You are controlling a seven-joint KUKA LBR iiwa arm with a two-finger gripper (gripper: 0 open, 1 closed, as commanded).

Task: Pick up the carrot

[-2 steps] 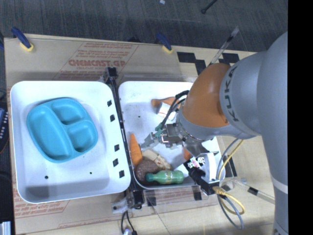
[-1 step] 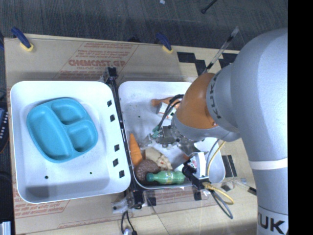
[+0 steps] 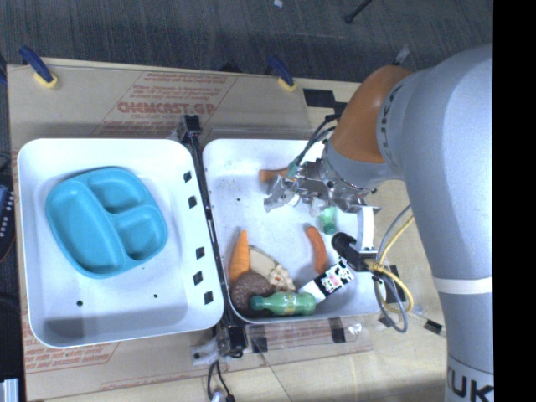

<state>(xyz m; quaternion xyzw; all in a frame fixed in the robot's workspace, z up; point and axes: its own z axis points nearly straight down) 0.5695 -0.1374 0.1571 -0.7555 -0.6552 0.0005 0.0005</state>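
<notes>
The carrot (image 3: 240, 256) is an orange tapered piece lying in the right bin (image 3: 226, 162) near its left wall, with its tip pointing to the far side. My gripper (image 3: 280, 194) hangs over the middle of that bin, up and to the right of the carrot and apart from it. Nothing visible sits in the gripper. The grey arm with its orange band (image 3: 364, 128) reaches in from the right and hides the bin's right side.
Beside the carrot lie a brown round item (image 3: 249, 290), a beige piece (image 3: 272, 270), a green bottle (image 3: 285, 304), a black-and-white container (image 3: 335, 279), a curved orange piece (image 3: 317, 248) and a small green item (image 3: 327, 219). Another orange piece (image 3: 270, 174) lies behind the gripper. The left bin (image 3: 33, 157) holds a blue divided tray (image 3: 105, 220).
</notes>
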